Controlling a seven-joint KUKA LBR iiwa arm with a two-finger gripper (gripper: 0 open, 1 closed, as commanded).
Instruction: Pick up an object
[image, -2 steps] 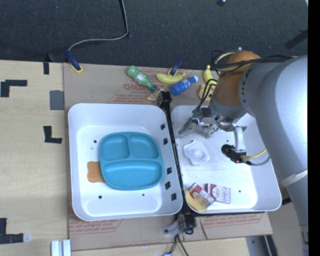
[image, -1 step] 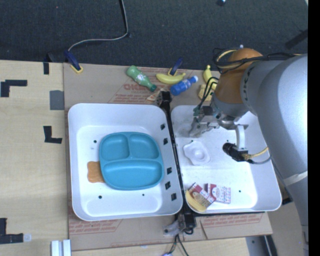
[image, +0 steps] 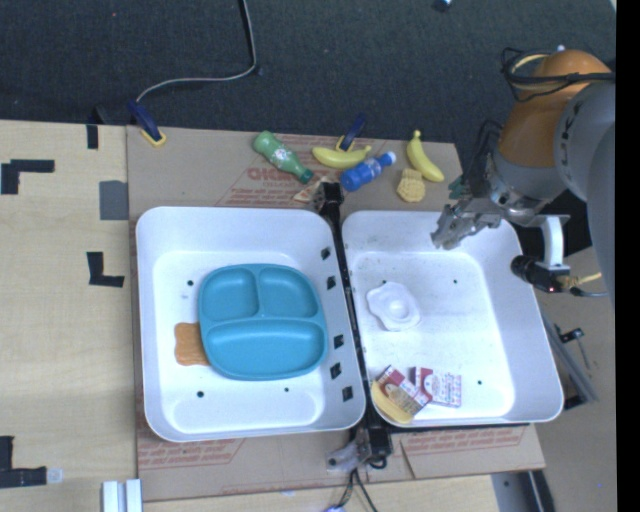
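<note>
Nearest the camera, at the front edge of the right-hand shallow white bin (image: 520, 395), a small red-and-white printed packet (image: 432, 386) is seen lying flat beside a round tan-and-yellow food piece (image: 396, 402), the two touching or overlapping. Further back in the same bin, near its middle, a white moulded cup-like object (image: 391, 306) is found, pale against the bin floor and hard to make out in detail. The left-hand white bin (image: 160, 250) is taken up by a blue plastic divided tray (image: 262, 321), with an orange-brown flat toast-like piece (image: 187, 344) tucked against the tray's left side.

The two-finger gripper (image: 450, 228) is held over the back right corner of the right-hand bin, well apart from all three objects there. Nothing is seen between its fingers, and whether it hangs above the bin floor or rests on it cannot be told. How far the fingers are spread cannot be told either: the tips are small and blurred.

The approach step is judged to be in hand, with no grasp yet made. For the next move, a target would have to be settled on, most likely the white cup-like object as the nearest, and the gripper carried forward and leftward over it before being lowered around it.
</note>
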